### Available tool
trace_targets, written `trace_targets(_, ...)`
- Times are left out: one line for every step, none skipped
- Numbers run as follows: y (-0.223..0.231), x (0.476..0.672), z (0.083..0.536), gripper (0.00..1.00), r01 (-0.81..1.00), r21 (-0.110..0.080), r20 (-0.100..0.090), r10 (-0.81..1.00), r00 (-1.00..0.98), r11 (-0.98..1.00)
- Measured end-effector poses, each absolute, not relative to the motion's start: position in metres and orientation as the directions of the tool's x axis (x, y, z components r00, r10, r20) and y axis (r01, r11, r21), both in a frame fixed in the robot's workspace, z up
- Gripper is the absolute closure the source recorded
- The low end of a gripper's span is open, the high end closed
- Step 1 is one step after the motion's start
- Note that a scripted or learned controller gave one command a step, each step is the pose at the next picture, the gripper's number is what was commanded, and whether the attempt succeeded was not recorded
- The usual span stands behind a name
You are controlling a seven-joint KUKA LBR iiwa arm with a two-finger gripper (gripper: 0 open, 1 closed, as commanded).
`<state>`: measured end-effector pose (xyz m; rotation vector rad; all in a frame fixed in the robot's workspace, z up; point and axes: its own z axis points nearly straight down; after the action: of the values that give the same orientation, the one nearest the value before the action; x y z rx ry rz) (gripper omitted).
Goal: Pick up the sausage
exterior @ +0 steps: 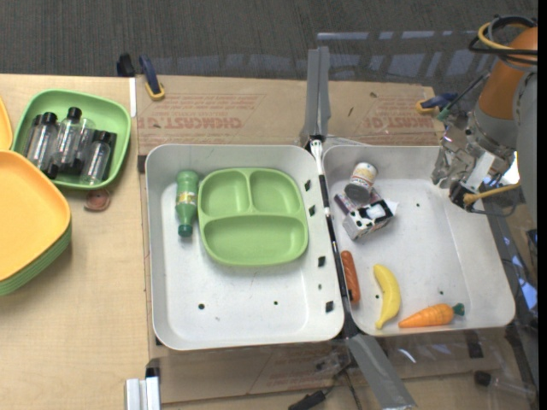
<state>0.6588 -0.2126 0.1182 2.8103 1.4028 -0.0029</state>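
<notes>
Stack of orange plates [30, 220]: far left on the table [94, 331], with a green tray [73, 139] of small dark-capped bottles behind it.
Left bin [248, 314]: holds a green bottle [185, 202] beside a green divided plate [253, 215].
Sausage [349, 277]: reddish-brown, lying lengthwise along the left wall of the right bin [444, 263], close to the divider between the bins.
Handling: probably a light toy, fairly stiff, smooth-skinned, so it may roll or slip. Taking it across its middle looks best, though the wall just beside it leaves little room for one finger.
Neighbours: banana [387, 294] just to its right, carrot [430, 315] near the front corner, a small can [361, 180] and a black-and-white carton [369, 216] further back.
Gripper [457, 182]: at the right bin's far right edge, well apart from the sausage; I cannot tell how it is set.
Surface: smooth white bin floor, shallow walls.
Room: cardboard sheet behind the bins, dark carpet beyond.
</notes>
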Motion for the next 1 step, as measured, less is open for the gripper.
trace_targets(-0.2104,0.6411,0.1323,1.00,0.579,-0.002,-0.003,0.579,0.815,-0.815)
